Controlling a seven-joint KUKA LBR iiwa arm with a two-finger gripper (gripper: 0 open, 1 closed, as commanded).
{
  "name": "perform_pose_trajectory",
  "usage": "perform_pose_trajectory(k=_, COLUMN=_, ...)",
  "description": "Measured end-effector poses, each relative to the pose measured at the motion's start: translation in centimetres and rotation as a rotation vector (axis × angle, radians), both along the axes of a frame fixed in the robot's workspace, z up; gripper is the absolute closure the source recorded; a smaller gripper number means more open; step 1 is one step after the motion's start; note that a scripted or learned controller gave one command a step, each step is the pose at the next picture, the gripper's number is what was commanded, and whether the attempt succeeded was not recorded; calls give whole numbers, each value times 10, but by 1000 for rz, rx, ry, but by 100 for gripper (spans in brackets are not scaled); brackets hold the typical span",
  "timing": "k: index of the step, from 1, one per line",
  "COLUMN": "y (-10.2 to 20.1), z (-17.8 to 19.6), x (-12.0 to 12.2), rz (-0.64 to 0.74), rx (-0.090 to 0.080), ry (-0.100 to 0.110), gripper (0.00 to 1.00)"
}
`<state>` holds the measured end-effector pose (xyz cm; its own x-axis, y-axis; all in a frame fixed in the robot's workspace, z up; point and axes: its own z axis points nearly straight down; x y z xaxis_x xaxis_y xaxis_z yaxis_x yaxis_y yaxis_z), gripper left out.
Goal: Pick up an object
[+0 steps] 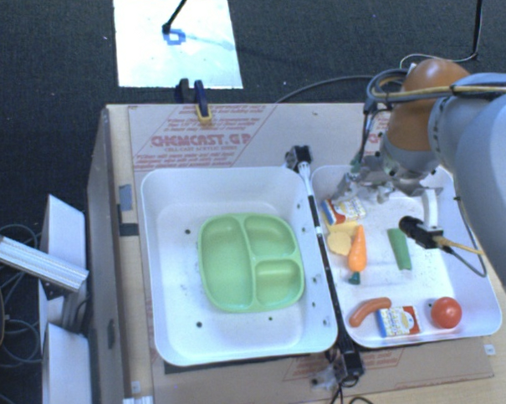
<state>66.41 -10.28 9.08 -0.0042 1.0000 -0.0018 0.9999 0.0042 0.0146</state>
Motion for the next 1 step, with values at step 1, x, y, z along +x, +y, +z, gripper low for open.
perform_pose_trajectory(k=1, y=20, z=-1, x=8, rz=1, rx=0, ry=1, gripper=0)
